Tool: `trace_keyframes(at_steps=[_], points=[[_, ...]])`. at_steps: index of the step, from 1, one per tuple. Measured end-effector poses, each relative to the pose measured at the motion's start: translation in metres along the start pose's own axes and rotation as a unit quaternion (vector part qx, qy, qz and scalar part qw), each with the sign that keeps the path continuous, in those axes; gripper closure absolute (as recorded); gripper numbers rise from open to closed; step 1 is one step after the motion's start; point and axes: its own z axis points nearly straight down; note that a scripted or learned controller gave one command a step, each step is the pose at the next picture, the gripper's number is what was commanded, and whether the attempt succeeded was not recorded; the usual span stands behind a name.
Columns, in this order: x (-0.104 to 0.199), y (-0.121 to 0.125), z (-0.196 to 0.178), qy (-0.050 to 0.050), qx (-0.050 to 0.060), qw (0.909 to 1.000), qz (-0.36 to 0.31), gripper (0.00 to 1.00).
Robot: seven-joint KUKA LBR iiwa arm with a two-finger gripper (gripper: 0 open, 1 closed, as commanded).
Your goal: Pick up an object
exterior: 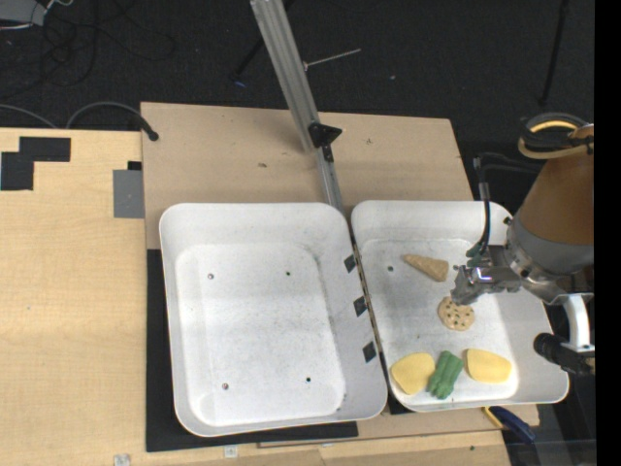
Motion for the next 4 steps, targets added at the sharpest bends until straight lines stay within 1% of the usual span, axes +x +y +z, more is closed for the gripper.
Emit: trace_keyframes(at_steps=[1, 2, 3, 4], points=[[-0.001, 0.000, -0.025, 0.000, 0.001, 1.0000, -0.004, 1.00], [0.051, 0.019, -0.037, 0.002, 0.002, 1.0000, -0.006, 1.00], [0.101, 0.036, -0.026, 0.001, 0.003, 1.0000, -0.005, 1.00], [0.145, 0.047, -0.026, 0.001, 0.003, 1.0000, -0.005, 1.00]])
